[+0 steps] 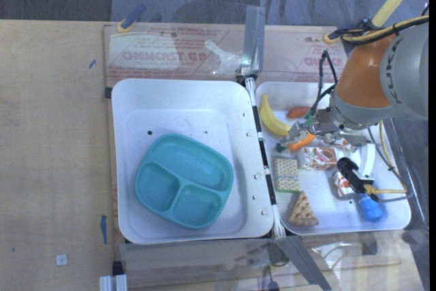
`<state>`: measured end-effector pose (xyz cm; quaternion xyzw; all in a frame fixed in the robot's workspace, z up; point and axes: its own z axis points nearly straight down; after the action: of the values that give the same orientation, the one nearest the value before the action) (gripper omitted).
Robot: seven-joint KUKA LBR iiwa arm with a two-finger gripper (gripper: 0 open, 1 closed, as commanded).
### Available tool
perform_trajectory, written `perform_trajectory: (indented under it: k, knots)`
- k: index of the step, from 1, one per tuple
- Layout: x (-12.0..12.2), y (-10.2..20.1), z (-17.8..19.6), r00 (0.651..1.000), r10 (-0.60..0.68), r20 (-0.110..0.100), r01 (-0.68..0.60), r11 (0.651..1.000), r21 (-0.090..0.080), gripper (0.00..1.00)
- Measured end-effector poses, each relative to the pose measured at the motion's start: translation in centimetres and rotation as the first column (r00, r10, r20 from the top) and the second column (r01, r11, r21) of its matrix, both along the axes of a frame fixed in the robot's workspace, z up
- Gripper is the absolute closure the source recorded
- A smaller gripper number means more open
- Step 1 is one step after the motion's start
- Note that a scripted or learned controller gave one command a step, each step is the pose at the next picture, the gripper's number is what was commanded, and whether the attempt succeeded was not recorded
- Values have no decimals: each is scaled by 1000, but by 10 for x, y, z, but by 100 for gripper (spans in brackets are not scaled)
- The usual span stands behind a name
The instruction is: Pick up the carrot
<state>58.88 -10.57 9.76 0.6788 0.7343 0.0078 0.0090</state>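
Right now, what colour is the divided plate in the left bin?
Teal: the divided plate shows clearly in the camera view, lying in the left bin.

One fixed camera looks down on my bench [48, 146] at a slant; my arm [381, 78] enters from its right

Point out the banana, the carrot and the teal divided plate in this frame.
banana [271, 119]: camera view, middle of its yellow curve, right bin.
carrot [300, 142]: camera view, middle of its orange body, under the gripper.
teal divided plate [151, 182]: camera view, floor of its left compartment, left bin.
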Motion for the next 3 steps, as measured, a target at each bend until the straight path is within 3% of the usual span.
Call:
perform_trajectory:
  k: [1,2,3]
  knots:
    - [1,1,11,1000,0,3,0,1000,1,100]
    - [1,1,10,1000,0,2,0,1000,1,0]
    - [4,0,24,1000,-1,11,1,1000,-1,100]
